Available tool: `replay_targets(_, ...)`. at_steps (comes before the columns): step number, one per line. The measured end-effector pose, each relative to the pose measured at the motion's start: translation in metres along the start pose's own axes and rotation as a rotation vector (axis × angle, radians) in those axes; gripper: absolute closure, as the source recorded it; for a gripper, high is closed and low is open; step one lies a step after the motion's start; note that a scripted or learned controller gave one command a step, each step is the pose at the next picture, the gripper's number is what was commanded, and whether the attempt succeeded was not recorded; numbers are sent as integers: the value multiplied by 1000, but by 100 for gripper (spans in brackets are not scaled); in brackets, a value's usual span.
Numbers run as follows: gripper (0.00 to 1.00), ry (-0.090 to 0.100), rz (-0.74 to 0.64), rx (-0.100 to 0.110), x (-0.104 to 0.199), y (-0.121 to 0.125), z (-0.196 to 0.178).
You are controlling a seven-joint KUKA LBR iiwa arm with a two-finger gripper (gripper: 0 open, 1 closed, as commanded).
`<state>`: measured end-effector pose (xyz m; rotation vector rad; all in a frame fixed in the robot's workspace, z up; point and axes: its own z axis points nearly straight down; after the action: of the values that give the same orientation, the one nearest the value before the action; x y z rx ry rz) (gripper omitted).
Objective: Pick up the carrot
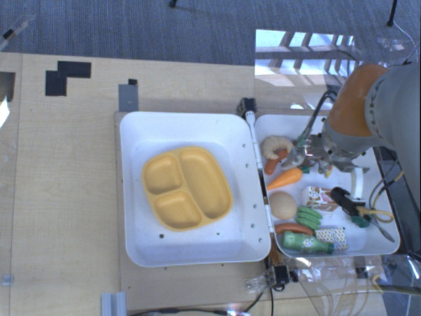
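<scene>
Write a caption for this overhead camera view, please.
Grey arm's gripper hovers by the carrot in the right bin; a yellow tray sits in the left bin.

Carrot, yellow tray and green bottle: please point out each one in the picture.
carrot point(285, 178), camera view, middle of its orange body.
yellow tray point(204, 184), camera view, floor of its large compartment.
green bottle point(306, 243), camera view, middle of its body.

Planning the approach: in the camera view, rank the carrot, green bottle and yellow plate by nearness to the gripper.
1. carrot, just below-left of the gripper, right bin.
2. green bottle, right bin's near edge.
3. yellow plate, left bin.
</scene>
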<state>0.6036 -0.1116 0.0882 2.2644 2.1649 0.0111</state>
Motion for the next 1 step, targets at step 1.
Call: replay_targets(1,0,1,235,-1,28,-32,-1)
